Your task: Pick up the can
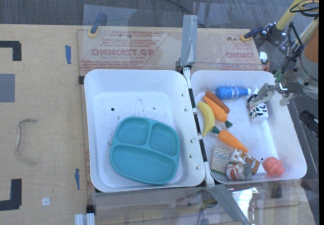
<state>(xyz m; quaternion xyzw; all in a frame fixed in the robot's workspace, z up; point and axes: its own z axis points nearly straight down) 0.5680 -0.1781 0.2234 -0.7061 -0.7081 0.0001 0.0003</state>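
Note:
The can (238, 166) lies on its side near the front edge of the right bin (291, 133). It has a red and white label and a silver end facing right. My gripper (264, 94) hangs over the back right part of that bin, just above a small black-and-white spotted carton (258, 111). The gripper is well behind the can and apart from it. The grey arm with its orange band (310, 47) comes in from the right edge.
The right bin also holds a blue bottle (232, 92), an orange hot dog (216, 106), a banana (206, 118), a carrot (232, 140), a waffle piece (219, 156) touching the can, and a pink fruit (274, 166). A teal divided plate (146, 150) lies in the left bin (101, 92).

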